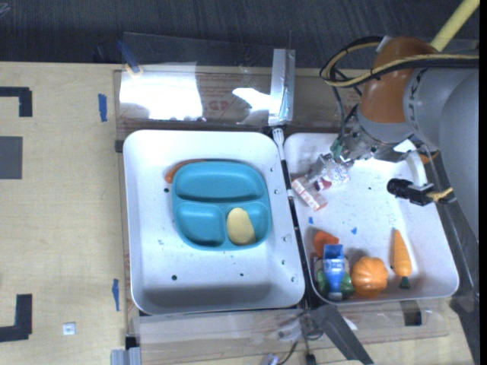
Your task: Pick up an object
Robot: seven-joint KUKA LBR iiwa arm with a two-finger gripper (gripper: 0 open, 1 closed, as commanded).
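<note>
The pincer (340, 158) is hanging low over the far part of the right bin (373, 211), with the arm reaching in from the view's right. Cannot tell if it is spread or pressed together, as the tip is too cluttered. The nearest thing, a white-and-red packet (308, 193), is lying just down-left of the pincer. Contact between them is unclear. Further below the pincer, a red-orange piece (326, 239), a blue toy (333, 261) and a round orange fruit (370, 274) are sitting close together. A carrot (400, 254) is lying down-right of the pincer, just beside the fruit. Well to the pincer's left, the left bin (152, 265) is holding a teal divided plate (217, 185), with a yellow lump (240, 225) sitting in its lower right compartment.
</note>
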